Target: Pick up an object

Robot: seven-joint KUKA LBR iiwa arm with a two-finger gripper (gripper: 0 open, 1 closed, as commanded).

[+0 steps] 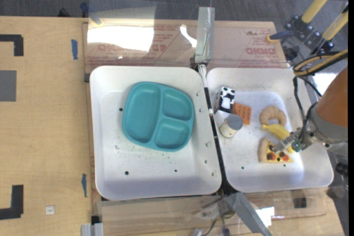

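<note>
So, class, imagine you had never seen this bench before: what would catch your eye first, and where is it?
The teal plastic divided plate stands out first, lying alone in the left white bin. Next comes the cluster of small toy foods in the right white bin: a black-and-white cow-patterned block, a tan croissant, a yellow banana and a pizza slice, with the arm's hand low over the slice's right edge.
</note>
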